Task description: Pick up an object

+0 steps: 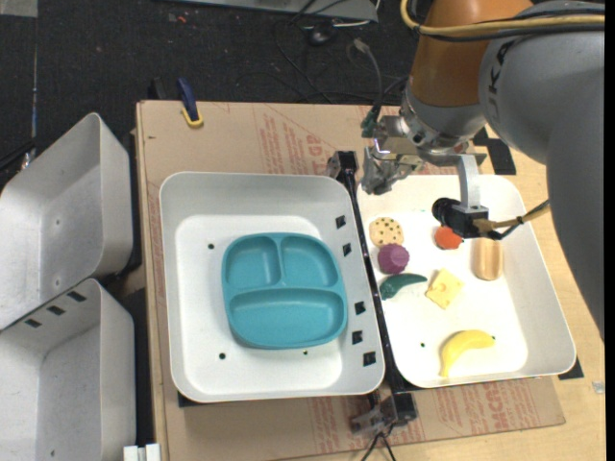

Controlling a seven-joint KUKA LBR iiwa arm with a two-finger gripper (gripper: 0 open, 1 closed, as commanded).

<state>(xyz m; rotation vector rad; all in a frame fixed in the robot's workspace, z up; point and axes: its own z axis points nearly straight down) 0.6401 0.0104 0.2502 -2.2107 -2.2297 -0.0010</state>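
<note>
**Gripper poised over the right bin's far corner**

A teal divided plate fills the left bin. In the right bin, cookie, purple plum and banana lie apart. The gripper holds nothing; its spread I cannot tell. Descend squarely over one isolated item.

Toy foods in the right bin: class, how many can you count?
6: cookie, purple piece, green piece, cheese wedge, banana, tan cylinder. A red item beside the black part may be a seventh; the arm may hide others.
</note>
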